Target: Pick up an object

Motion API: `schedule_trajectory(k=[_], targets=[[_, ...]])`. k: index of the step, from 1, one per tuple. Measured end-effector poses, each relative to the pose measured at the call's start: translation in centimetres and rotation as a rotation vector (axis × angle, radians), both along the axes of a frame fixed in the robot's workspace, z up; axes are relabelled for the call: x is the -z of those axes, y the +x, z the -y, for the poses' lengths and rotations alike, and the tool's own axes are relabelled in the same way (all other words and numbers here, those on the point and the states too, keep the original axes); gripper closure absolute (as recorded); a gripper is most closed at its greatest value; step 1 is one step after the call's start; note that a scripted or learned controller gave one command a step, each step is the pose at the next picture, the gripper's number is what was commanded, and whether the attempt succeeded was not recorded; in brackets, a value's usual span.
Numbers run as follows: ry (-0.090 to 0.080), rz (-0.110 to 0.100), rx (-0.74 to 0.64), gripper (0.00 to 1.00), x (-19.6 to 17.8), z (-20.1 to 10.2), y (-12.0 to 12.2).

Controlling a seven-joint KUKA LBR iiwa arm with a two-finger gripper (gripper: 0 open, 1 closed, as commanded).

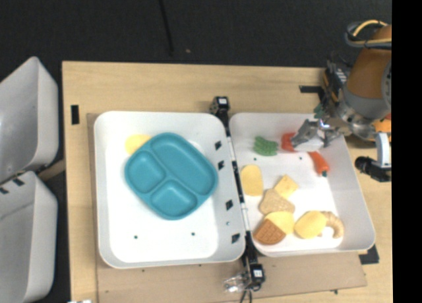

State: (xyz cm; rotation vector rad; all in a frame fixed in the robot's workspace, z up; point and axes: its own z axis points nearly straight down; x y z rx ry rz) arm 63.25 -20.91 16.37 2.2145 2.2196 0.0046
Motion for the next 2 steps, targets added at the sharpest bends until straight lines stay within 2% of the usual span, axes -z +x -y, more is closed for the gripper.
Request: schedule_trajectory(k=[1, 2], targets=[[0.000, 0.001, -0.002, 1.00, -5.4, -0.6, 0.9], [0.001, -0.002, -0.003, 1.00, -8.0, -0.4, 1.0]])
